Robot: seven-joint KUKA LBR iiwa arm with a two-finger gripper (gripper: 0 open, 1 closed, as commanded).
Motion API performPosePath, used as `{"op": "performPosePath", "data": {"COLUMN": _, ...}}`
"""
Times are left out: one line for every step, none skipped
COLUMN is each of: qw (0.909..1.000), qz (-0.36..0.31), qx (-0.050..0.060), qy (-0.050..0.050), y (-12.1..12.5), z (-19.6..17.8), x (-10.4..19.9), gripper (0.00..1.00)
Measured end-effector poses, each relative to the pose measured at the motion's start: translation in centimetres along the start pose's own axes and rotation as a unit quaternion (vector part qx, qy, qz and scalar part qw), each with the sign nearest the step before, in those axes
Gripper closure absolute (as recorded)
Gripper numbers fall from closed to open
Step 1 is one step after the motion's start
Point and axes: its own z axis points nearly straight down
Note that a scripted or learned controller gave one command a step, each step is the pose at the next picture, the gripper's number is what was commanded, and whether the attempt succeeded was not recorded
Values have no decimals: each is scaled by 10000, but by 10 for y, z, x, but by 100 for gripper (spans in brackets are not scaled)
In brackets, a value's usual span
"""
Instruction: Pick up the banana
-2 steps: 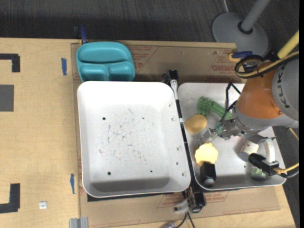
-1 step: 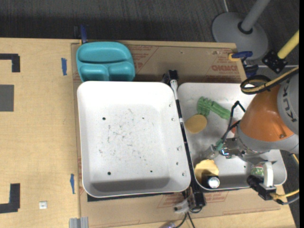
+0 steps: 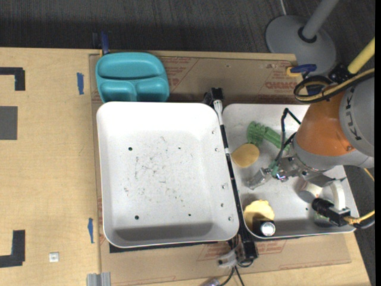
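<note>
A yellow item that looks like the banana (image 3: 257, 208) lies at the front left of the right bin (image 3: 297, 115), against its front wall. My gripper (image 3: 257, 178) hangs over the middle of that bin, a little behind the banana and apart from it, with nothing visibly held. The grey arm with its orange band (image 3: 324, 130) reaches in from the right and covers the bin's right half.
A tan round object (image 3: 245, 154) and a green toy (image 3: 263, 133) lie behind the gripper. A dark cylinder with a silver cap (image 3: 265, 227) touches the banana's front side. The left bin (image 3: 161, 171) sits alongside. A teal tray (image 3: 132, 76) stands behind it.
</note>
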Motion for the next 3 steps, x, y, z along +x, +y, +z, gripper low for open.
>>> {"op": "performPosePath", "data": {"qw": 9863, "qz": 1652, "qx": 6, "qy": 4, "y": 40, "z": 0, "x": -19, "gripper": 0}}
{"op": "performPosePath", "data": {"qw": 8874, "qz": 4609, "qx": 30, "qy": 0, "y": -13, "z": -98, "x": 40, "gripper": 0}}
{"op": "performPosePath", "data": {"qw": 9346, "qz": 3556, "qx": 42, "qy": 10, "y": -30, "z": -98, "x": 80, "gripper": 0}}
